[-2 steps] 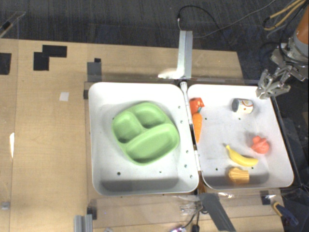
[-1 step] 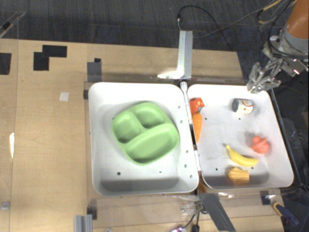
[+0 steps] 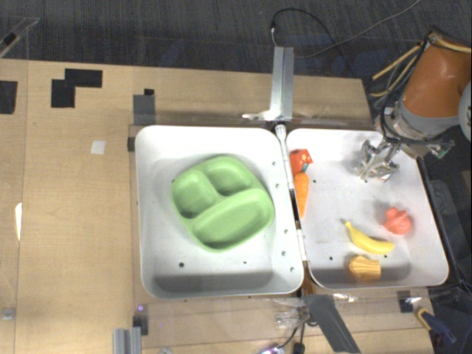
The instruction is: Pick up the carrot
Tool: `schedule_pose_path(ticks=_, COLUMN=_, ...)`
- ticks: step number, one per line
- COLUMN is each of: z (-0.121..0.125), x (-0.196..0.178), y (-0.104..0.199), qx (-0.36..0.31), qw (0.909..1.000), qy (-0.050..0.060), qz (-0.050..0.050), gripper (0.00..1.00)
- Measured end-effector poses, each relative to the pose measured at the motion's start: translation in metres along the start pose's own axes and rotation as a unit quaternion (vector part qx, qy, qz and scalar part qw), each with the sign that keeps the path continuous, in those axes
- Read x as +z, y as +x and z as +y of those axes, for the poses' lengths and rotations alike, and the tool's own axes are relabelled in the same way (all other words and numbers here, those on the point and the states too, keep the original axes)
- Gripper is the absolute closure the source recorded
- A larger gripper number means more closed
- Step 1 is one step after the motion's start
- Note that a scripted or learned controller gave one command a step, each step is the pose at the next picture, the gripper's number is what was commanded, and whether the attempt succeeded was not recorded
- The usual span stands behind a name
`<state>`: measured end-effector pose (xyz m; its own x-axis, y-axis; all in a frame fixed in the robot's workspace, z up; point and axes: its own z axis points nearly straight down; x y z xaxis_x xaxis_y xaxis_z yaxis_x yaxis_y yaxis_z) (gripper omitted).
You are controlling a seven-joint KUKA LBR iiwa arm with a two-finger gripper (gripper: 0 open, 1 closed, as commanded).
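Note:
The carrot [image 3: 301, 189] is orange and long, lying along the left wall of the right bin [image 3: 332, 234], just below a red-orange piece [image 3: 300, 159]. My gripper [image 3: 377, 167] hangs over the upper right part of that bin, about a hand's width to the right of the carrot and apart from it. Its metal fingers [image 3: 368, 169] point down with nothing visible between them.
A green divided plate [image 3: 221, 201] lies in the left bin [image 3: 158, 271]. In the right bin are a banana [image 3: 369, 240], a red fruit-like toy [image 3: 398, 220] and a small orange-yellow item [image 3: 364, 267]. The arm's orange band [image 3: 436, 80] stands at the upper right.

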<state>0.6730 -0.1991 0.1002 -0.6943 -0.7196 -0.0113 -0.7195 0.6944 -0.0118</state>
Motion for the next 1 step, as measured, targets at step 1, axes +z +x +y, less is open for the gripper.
schedule_pose_path(ticks=1, z=0.0628, x=-0.0435, y=0.0689, qx=-0.191, qw=0.9815, qy=-0.004, qz=0.002, gripper=1.00)
